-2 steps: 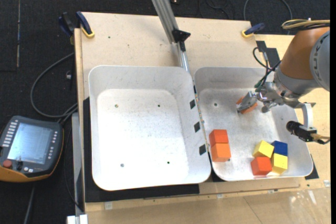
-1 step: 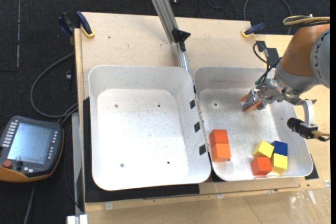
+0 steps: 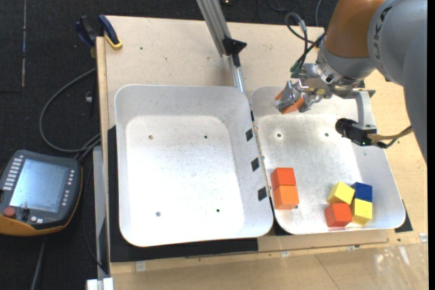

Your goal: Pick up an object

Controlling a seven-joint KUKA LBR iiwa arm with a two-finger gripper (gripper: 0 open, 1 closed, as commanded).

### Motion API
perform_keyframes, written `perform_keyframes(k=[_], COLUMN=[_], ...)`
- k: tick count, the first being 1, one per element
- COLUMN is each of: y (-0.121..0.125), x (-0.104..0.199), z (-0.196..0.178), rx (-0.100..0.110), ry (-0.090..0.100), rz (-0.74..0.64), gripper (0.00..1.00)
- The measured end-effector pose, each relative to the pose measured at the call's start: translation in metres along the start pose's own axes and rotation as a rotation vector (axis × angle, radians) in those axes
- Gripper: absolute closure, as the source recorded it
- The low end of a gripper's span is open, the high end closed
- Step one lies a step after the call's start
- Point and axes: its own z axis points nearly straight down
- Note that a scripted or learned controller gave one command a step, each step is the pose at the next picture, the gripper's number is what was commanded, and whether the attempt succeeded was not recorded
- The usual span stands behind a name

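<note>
My gripper (image 3: 295,98) hangs over the far left corner of the right bin (image 3: 319,146), below the orange band of the arm. A small orange block (image 3: 288,105) shows between its fingers, lifted off the bin floor. Two orange blocks (image 3: 285,187) lie together near the bin's front left. At the front right sits a cluster: a yellow block (image 3: 342,193), a blue block (image 3: 362,190), a second yellow block (image 3: 363,210) and a red-orange block (image 3: 338,214).
The left bin (image 3: 136,146) lies beside the right one. A slanted metal pole (image 3: 207,0) ends at the bins' shared far edge. A black cable fitting (image 3: 353,130) hangs over the right bin. A teach pendant (image 3: 37,190) lies off the bench at left.
</note>
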Motion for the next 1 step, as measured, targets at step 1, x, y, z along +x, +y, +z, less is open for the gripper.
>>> perform_keyframes(k=[1], y=[-0.0024], x=[-0.0058], z=[0.0039], rx=[0.007], ry=[-0.002], rz=[0.009], gripper=[0.00])
